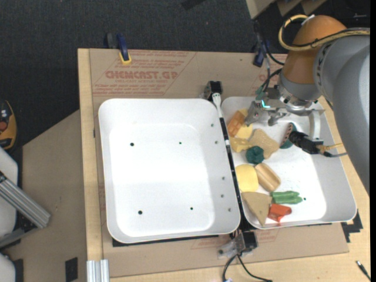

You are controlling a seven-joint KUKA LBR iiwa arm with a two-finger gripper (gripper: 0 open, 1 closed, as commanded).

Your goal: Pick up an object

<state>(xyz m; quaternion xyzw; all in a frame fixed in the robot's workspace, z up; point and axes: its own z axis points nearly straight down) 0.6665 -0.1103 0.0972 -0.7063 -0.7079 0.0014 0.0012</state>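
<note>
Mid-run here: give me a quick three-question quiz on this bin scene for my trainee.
1. True or false: the objects lie in the left bin.
2. What colour is the small lump beside the tan block? A red, B dark teal, C white.
3. The gripper hovers over which end of the right bin: far or near?

Key: 1 false, they lie in the right bin. 2 B. 3 far.

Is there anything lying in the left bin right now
No, the left bin shows bare white floor, while the toy food pieces, like the green pepper, all lie in the right bin.
</note>
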